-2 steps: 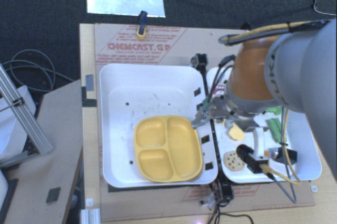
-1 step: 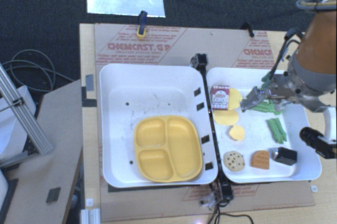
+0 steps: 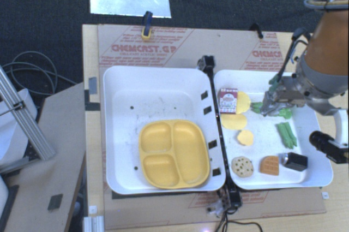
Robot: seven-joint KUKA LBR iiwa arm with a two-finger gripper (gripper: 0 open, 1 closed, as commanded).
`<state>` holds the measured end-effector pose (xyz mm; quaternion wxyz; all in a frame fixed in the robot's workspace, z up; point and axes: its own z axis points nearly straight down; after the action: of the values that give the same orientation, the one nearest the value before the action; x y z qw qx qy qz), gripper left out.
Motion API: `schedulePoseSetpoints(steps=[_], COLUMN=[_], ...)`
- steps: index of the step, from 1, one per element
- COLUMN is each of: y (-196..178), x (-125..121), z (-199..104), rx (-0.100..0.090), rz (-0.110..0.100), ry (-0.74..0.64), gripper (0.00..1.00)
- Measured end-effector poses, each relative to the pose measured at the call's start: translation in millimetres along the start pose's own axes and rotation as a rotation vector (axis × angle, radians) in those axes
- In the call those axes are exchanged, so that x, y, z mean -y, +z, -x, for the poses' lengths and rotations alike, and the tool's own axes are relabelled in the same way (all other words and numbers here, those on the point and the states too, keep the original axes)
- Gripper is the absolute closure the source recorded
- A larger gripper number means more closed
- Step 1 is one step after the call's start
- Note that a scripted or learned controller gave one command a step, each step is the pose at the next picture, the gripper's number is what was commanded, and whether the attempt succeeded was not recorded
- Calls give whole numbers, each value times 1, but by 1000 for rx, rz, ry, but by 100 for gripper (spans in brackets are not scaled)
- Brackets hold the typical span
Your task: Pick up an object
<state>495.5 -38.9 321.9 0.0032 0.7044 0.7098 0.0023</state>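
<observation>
We see the grey arm with the orange band point(image 3: 327, 45) reaching in from the right over the right shallow white bin point(image 3: 316, 173). Its two-finger gripper point(image 3: 271, 107) hangs low over the bin's upper middle, at a green leafy plastic piece point(image 3: 283, 113). We cannot tell how the pincer stands; it's too blurred and partly hidden by the wrist. Nothing visibly held.

Right bin contents: small red-and-white carton point(image 3: 227, 100) near the top left, touching a yellow flat round piece point(image 3: 242, 102); a larger pale yellow slice point(image 3: 234, 121) just below them; a small yellow disc point(image 3: 245, 138) below that. Green bean-like strip point(image 3: 287, 134) lies below the gripper. Along the bottom: a chocolate-chip cookie point(image 3: 242, 166), an orange waffle-like wedge point(image 3: 269, 165), a black-and-silver block point(image 3: 294, 161), side by side.

Left shallow white bin point(image 3: 125, 94) holds a yellow three-compartment plastic tray point(image 3: 174, 153), lower right of centre.
</observation>
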Motion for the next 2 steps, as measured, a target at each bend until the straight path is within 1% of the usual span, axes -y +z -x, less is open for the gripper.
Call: schedulePoseSetpoints(steps=[1,2], y=[145,138], x=[12,3], z=[18,-80], rx=[-2,-5], rz=[-17,-6], ry=[10,-6], gripper=[100,100])
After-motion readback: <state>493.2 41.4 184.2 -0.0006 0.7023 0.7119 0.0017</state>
